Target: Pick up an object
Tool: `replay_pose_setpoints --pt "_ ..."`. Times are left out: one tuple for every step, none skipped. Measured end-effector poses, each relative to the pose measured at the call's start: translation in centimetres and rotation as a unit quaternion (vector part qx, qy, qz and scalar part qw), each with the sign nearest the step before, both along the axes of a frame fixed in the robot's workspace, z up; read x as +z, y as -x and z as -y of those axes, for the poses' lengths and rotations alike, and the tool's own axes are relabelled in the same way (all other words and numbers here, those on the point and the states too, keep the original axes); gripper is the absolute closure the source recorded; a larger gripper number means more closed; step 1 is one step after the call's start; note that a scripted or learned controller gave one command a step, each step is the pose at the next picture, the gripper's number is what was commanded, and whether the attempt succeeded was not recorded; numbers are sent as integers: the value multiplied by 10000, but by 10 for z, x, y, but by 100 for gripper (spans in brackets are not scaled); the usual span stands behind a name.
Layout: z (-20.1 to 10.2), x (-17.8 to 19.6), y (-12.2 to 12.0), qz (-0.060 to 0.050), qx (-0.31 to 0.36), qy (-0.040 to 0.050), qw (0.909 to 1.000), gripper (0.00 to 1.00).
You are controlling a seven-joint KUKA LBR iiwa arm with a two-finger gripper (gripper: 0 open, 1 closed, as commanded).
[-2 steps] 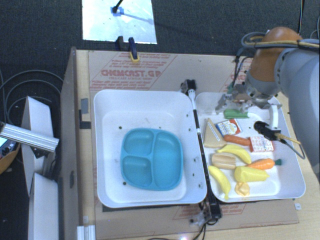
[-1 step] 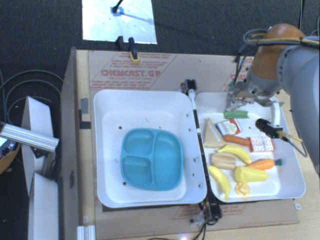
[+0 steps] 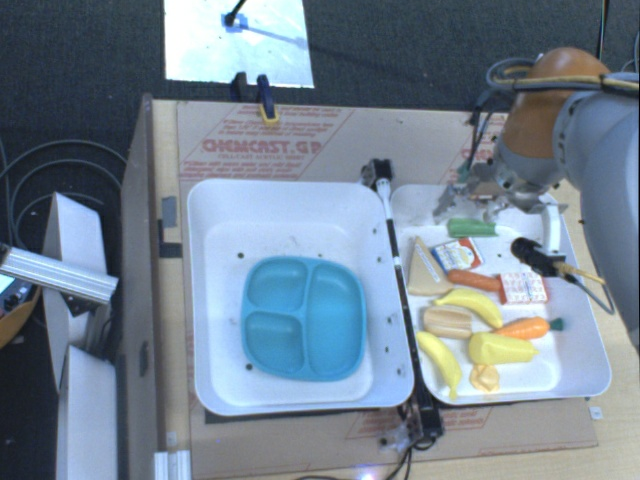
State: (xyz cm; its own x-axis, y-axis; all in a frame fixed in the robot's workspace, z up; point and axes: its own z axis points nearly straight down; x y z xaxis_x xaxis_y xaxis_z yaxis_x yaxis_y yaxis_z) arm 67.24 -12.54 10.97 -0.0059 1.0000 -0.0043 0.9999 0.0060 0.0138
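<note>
My gripper (image 3: 470,206) hangs over the far end of the right bin (image 3: 585,373), its fingers spread and nothing between them. Just in front of it and below lies a green cylinder (image 3: 470,228). Further forward the bin holds toy food: a pale wedge (image 3: 425,266), a small red and white carton (image 3: 458,255), an orange stick (image 3: 476,280), a white and red box (image 3: 522,288), a banana (image 3: 472,306), a bun (image 3: 447,320), a carrot (image 3: 525,328), a yellow pepper (image 3: 500,348) and a yellow corn-like piece (image 3: 440,358).
The left bin (image 3: 215,268) holds a blue divided plate (image 3: 303,318). A black divider rail (image 3: 395,268) runs between the bins. The grey arm (image 3: 590,148) comes in from the right over the right bin's far corner. Cardboard (image 3: 300,138) lies under both bins.
</note>
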Motion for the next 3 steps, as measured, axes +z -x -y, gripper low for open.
replay_pose_setpoints --pt "-3 -25 10 -49 -24 -13 10000 0" --pt "-2 -11 8 -12 -15 -4 10000 100" --pt "-2 -11 8 -15 -14 -4 10000 0"
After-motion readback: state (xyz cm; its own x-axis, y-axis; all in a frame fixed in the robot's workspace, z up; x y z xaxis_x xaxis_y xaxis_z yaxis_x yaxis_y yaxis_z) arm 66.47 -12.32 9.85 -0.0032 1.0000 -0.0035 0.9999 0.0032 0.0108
